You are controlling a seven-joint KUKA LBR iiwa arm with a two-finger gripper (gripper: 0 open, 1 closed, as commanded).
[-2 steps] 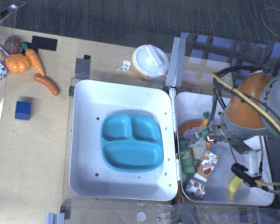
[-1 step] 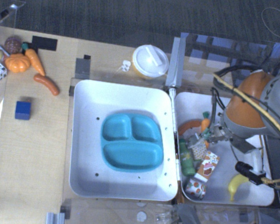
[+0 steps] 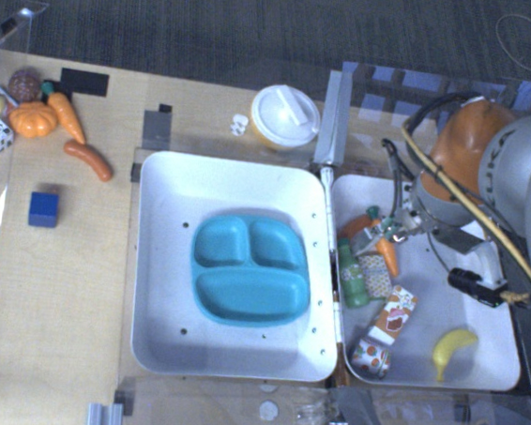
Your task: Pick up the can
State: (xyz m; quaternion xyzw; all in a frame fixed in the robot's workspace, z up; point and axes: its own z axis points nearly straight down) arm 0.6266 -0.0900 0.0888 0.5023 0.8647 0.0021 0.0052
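- The can (image 3: 384, 334) lies on its side in the right bin (image 3: 498, 378), toward that bin's front left corner, close beside the wall shared with the left bin (image 3: 160, 271).
- Its long axis runs on a diagonal: the round end at the lower left faces the front wall, and the other end points up and right toward the bin's middle.
- Its printed label is brown, white and orange. From its look it is judged a stiff, light cylinder with a smooth, somewhat slippery wall, prone to roll when nudged from the side.
- The best hold is judged to be across the curved body near its middle, with the closing line square to the long axis, so that the can does not squirt out endways.
- A green packet (image 3: 355, 280) and a patterned piece (image 3: 377, 280) lie just beyond the can's upper end, and a carrot (image 3: 388, 257) sits farther back; a banana (image 3: 451, 351) rests apart on the right.
- The tool (image 3: 387, 237) hangs over the back clutter near the carrot, well short of the can. Whether it is spread or closed cannot be told, and nothing can be seen in its grip.
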